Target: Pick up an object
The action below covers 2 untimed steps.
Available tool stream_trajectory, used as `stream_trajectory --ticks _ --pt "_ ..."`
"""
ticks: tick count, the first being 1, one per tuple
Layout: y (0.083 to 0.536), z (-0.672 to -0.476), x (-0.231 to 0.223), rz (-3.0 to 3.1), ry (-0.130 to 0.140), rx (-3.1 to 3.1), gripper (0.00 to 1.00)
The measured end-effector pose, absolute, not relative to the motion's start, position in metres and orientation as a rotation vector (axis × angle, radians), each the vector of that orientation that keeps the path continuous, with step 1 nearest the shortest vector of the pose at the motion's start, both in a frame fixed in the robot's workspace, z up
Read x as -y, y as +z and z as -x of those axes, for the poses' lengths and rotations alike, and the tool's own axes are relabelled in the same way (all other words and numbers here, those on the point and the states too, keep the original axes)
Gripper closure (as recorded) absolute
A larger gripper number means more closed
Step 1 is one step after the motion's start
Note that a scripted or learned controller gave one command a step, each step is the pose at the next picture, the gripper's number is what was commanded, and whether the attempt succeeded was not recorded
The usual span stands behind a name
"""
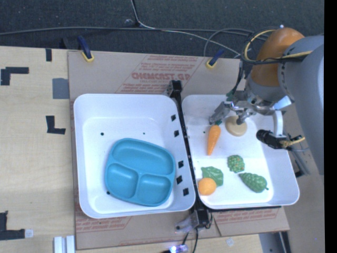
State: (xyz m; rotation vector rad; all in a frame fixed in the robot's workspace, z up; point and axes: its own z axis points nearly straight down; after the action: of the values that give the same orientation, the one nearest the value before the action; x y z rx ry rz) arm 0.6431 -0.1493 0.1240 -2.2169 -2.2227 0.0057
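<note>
The claw (230, 116) is seen low over the back of the right bin (281, 196), its fingers spread wide with nothing held between them. A carrot (212, 138) lies just below its left finger, and a round beige piece (236, 127) sits right under its right finger; whether either is touched cannot be told. Nearer the front edge, well apart from the claw, two green leafy pieces (235, 163) and an orange ball (207, 186) are spread out. To the claw's left, a blue divided plate (139, 171) is held in the left bin (87, 109)
</note>
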Motion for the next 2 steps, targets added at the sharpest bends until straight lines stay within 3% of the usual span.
stream_trajectory --ticks 1,2 --pt "0.087 -0.645 0.151 2.225 0.002 2.231 0.0" --pt "0.102 -0.647 0.151 2.229 -0.005 2.238 1.0"
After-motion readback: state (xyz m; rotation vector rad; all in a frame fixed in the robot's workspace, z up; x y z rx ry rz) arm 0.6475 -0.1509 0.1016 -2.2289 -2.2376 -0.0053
